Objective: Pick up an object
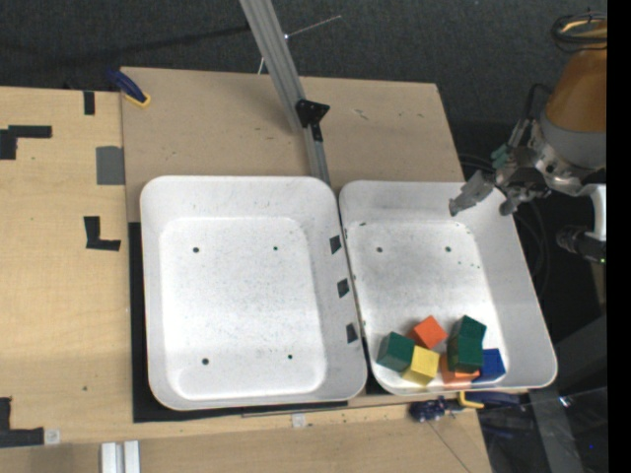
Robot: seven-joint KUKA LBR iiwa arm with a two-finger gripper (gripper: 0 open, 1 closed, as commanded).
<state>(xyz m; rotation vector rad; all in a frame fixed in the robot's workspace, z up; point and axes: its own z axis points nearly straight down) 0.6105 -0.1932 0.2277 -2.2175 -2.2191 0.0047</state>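
Fingers (467, 197) too small and dark to read: open or closed, cannot tell. Nothing seen between them. Gripper (473, 195) over the far rim of the right bin (513, 264), near its far right corner, tips aimed toward the bin's inside. Behind the gripper, grey wrist and orange band of the arm (577, 97), out past the bin's right edge.

Blocks clustered in the near right corner of the right bin, well apart from the gripper: orange block (429, 331) at the far side of the cluster, green block (396, 351) at its left, yellow block (424, 364) touching the green one on the near side, dark green block (469, 341) at the right, blue block (491, 364) against the bin's near right wall.

Left bin (158, 264) touching the right bin's left side. Metal pole (281, 57) slanting beyond the seam between the bins. Blue clip (439, 410) just beyond the right bin's near rim.
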